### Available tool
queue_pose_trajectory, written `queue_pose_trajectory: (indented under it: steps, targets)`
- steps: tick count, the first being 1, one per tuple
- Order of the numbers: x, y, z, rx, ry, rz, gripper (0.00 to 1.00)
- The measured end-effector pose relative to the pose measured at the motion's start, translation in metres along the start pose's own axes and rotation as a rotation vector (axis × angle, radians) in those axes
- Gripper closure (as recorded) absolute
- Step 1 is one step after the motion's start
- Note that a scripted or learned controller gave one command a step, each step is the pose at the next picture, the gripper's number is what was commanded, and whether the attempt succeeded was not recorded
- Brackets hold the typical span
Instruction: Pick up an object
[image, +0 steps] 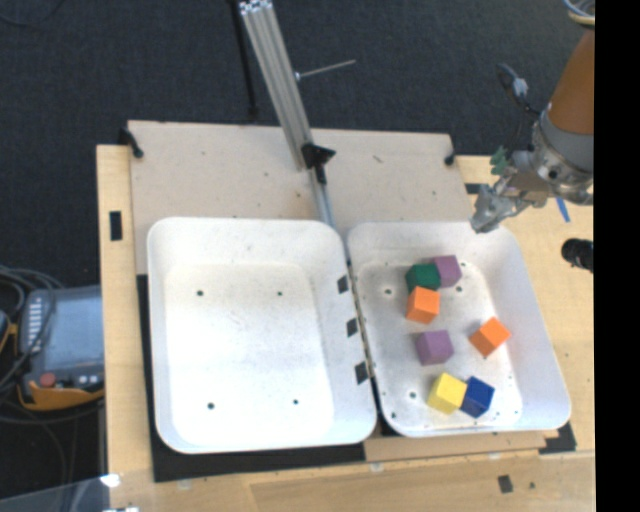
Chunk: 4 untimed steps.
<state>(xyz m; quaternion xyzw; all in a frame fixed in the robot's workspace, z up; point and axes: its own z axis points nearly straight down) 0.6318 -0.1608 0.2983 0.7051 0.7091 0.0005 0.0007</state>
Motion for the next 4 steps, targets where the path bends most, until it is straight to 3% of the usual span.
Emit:
queue_pose_trajectory:
  steps: [4]
  targets:
    - [0.223, -0.011, 0.045, 0.005, 0.001, -0.001, 1.0]
